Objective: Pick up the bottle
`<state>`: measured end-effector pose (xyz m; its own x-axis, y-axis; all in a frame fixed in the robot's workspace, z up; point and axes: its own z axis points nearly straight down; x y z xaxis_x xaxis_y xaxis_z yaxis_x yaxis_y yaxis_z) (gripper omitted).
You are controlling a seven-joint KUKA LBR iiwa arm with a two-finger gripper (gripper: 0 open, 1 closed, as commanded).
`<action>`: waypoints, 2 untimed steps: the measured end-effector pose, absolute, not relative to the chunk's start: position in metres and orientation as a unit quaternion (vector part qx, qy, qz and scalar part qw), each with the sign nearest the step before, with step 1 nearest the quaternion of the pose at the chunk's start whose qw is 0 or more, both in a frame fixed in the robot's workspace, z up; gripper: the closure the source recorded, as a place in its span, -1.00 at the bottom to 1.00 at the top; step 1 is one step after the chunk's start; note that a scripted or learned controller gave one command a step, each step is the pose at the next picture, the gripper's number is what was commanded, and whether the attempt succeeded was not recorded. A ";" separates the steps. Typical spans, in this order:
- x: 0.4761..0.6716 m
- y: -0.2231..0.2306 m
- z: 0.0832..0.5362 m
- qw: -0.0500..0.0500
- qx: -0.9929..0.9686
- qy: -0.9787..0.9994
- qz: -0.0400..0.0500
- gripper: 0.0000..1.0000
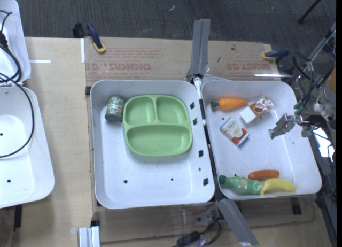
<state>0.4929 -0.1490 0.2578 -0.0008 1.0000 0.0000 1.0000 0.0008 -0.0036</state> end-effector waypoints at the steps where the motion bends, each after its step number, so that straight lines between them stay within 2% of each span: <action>1: 0.518 -0.105 0.184 0.001 -0.710 -0.705 0.001 -1.00; 2: 0.476 -0.093 0.140 0.002 -0.706 -0.708 0.002 -1.00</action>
